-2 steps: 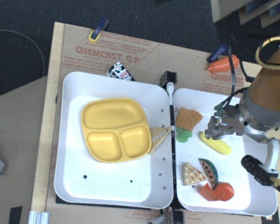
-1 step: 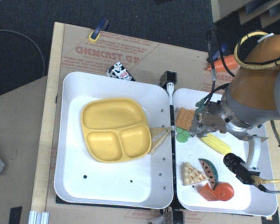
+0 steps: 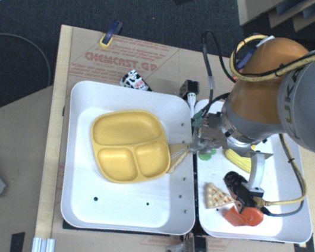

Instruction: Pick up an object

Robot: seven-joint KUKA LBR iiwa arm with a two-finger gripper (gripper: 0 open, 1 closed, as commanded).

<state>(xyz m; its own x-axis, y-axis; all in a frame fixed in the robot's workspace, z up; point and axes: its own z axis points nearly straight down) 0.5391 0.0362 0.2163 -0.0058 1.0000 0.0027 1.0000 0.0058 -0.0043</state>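
We see the gripper (image 3: 203, 141) low over the seam between the bins, beside the yellow divided plate (image 3: 130, 146); its grip we cannot tell.

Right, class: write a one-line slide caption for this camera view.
Grey arm reaches from the right over two white bins; yellow divided plate lies in the left bin, small toy foods in the right.

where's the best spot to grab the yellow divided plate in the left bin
Probably the plate's raised outer rim, coming straight down from above. It lies flat and right side up in the left bin, so the broad body offers nothing narrow enough to pinch. The left or lower rim looks best: bare bin floor lies around it there, while the right edge sits near the bin wall and the tool.
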